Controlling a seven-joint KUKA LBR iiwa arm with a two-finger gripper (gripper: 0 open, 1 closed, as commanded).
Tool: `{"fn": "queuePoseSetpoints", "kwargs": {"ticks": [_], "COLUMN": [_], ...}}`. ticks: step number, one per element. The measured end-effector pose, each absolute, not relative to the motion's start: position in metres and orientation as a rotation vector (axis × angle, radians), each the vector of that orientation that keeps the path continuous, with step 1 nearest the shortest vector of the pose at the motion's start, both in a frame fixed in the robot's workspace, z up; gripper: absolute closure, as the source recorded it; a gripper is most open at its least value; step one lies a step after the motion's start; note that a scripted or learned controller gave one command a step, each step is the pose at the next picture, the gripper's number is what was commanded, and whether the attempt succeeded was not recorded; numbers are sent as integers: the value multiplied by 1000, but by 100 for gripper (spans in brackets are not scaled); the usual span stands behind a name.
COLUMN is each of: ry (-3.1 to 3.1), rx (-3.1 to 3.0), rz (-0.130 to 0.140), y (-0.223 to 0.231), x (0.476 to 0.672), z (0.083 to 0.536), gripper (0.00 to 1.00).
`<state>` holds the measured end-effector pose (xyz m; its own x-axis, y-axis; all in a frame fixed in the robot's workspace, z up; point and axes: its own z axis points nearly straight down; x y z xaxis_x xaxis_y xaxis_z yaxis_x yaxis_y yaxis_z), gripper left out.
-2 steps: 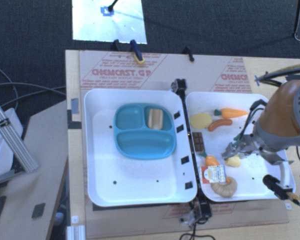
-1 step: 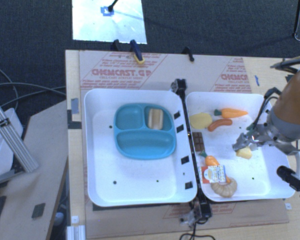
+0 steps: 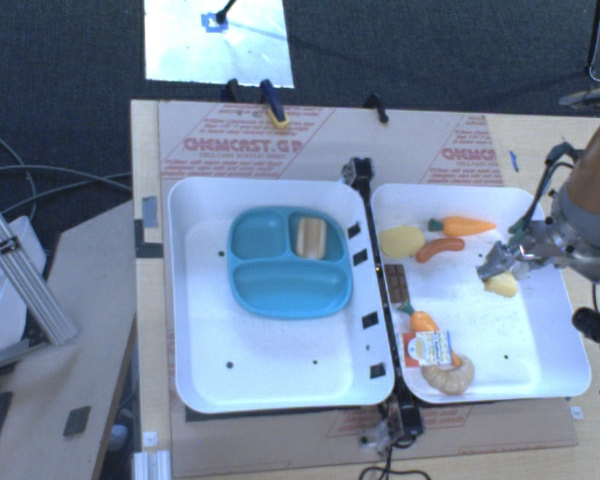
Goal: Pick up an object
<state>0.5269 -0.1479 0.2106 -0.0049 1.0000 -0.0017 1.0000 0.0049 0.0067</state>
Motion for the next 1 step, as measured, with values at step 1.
{"fn": "queuePoseSetpoints", "kwargs": {"ticks": [1], "ry": [2224], "rx": [2214], "rz": [3], "y": [-148], "x": [528], "z": [225], "gripper": [100]}}
